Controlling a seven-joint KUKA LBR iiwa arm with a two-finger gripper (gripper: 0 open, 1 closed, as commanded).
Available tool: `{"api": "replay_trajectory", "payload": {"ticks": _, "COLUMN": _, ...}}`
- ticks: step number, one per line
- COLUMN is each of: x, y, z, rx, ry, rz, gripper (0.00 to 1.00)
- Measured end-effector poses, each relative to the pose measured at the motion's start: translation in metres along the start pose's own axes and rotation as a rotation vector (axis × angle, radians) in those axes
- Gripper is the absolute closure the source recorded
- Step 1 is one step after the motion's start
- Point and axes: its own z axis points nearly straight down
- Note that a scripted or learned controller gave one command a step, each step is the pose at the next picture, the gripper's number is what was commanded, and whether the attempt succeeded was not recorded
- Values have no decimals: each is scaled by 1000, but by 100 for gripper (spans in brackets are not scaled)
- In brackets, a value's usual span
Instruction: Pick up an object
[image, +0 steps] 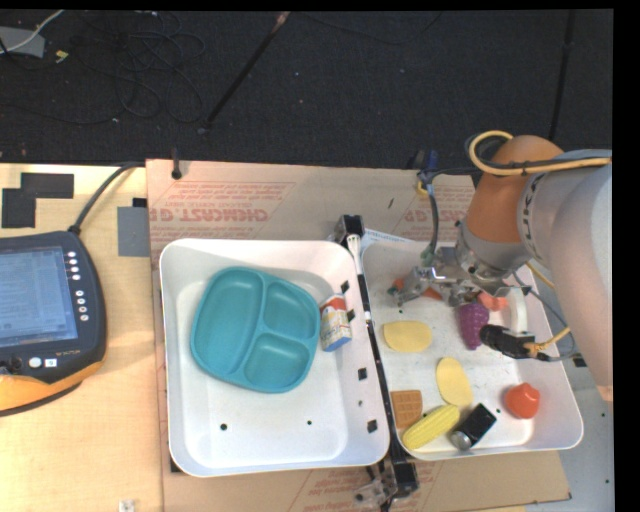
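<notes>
Toys lie scattered in the right bin (560, 440): a purple grape-like piece (472, 322) sits just below the gripper (455, 280), with a pale yellow slice (407, 336) to its left and a yellow oval (453, 380) nearer the front. At the near edge an ear of corn (430, 427) touches a small black block (474, 425), a tan cracker (406, 405) lies just left of the corn, and an orange-red tomato (521, 400) rests toward the right corner. Small orange bits (415, 290) lie at the far left of this bin, close beside the gripper.

The gripper hangs low over the far part of the right bin, near the purple piece; whether the jaws are released or clenched cannot be told, and nothing can be seen between them. The grey arm (570, 230) with its orange band (500, 205) reaches in from the right.

The left bin (200, 440) holds a teal divided plate (254, 329) and a small can (335, 326) leaning at the plate's right edge, against the bin wall. Both bins sit on cardboard (250, 200) on the bench (60, 440), with a tablet-like control pad (45, 300) well apart at the left.
</notes>
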Motion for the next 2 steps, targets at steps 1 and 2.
{"api": "replay_trajectory", "payload": {"ticks": 1, "x": -31, "y": 0, "z": 0, "rx": -1, "ry": 0, "rz": 0, "gripper": 0}}
{"api": "replay_trajectory", "payload": {"ticks": 2, "x": -78, "y": 0, "z": 1, "rx": 9, "ry": 18, "rz": -3, "gripper": 0}}
